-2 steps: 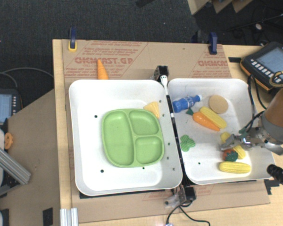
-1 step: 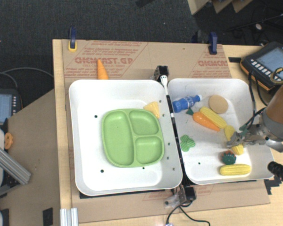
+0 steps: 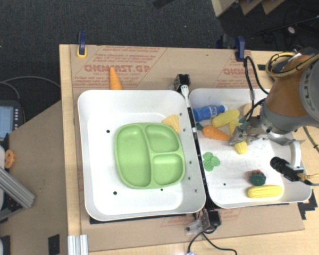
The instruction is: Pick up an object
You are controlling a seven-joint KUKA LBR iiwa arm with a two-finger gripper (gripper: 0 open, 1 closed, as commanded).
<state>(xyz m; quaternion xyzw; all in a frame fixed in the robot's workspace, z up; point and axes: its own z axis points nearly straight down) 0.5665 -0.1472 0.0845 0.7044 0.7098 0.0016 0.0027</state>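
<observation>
Camera view has the arm reaching into the right bin (image 3: pixel 287 198), with the gripper (image 3: pixel 243 137) down low among the cluster of toy food near that bin's left wall. I honestly can't tell how the gripper is set, it's too small and tangled up with the stuff around it.

What's around it: a small yellow piece (image 3: pixel 241 148) sits right under the gripper tip, looks like it's touching or nearly so, but I wouldn't say it's held. Just beside that is an orange carrot (image 3: pixel 216 133), and toward the bin's back edge a yellow corn cob (image 3: pixel 225 118) and a blue bottle (image 3: pixel 207 112). Further toward the front edge there's a green leafy thing (image 3: pixel 210 161), a red-and-green bit (image 3: pixel 257 177), and another yellow corn (image 3: pixel 265 192) by the front right corner.

The left bin (image 3: pixel 90 142) holds a green divided plate (image 3: pixel 149 154) with a pale yellow piece (image 3: pixel 172 123) at its back corner. A second carrot (image 3: pixel 115 79) lies out on the bench behind that bin.

My read: this is the grasp step, descent finished or nearly. Next move needs a clean close on the small yellow piece, then a straight lift without dragging the carrot along.
</observation>
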